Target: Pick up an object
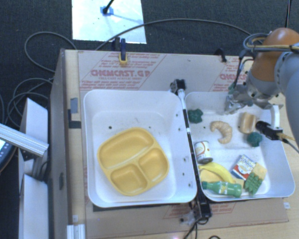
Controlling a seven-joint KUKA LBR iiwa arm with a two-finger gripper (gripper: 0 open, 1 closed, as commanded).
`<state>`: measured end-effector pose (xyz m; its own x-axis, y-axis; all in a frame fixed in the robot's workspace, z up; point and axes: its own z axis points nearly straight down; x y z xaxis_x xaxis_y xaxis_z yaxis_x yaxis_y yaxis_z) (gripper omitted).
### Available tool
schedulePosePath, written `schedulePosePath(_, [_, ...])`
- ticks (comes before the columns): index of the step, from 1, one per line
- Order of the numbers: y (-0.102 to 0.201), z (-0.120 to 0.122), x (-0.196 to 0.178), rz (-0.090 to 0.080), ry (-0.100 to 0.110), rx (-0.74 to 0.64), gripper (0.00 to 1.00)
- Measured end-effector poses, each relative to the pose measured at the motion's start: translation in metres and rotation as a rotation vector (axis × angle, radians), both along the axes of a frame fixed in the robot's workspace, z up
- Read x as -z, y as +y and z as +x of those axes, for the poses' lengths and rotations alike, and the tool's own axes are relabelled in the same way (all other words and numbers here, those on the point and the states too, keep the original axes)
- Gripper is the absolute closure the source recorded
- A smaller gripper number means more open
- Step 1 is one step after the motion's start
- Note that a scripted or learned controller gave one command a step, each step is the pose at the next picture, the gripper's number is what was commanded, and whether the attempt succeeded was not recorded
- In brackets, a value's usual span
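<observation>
currently the gripper (232, 105) sits low over the far edge of the right bin (284, 176); whether its fingers are open or closed cannot be told, and nothing is seen held. judged step: approach, no pick made yet. nearest candidates are a tan, curved croissant (222, 131) and a pale rounded bread piece (246, 122), both just beside the gripper. a dark green lumpy broccoli piece (195, 115) lies near the divider. further out: a small printed can (203, 151), a smooth yellow banana (215, 173), a green bottle (223, 187). next move calls for centring over one item and descending. the left bin (97, 103) holds a yellow, glossy compartment tray (133, 161).
</observation>
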<state>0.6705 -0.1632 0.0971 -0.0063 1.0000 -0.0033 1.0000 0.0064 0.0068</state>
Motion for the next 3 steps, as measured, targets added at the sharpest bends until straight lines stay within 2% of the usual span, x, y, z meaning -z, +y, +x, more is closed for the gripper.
schedulePosePath(1, [-0.011,-0.016,0.004,0.002,0.006,0.005,1.00])
schedulePosePath(2, [-0.011,-0.015,-0.008,0.000,0.003,0.002,1.00])
schedulePosePath(3, [0.025,-0.056,0.013,0.003,0.006,0.004,1.00])
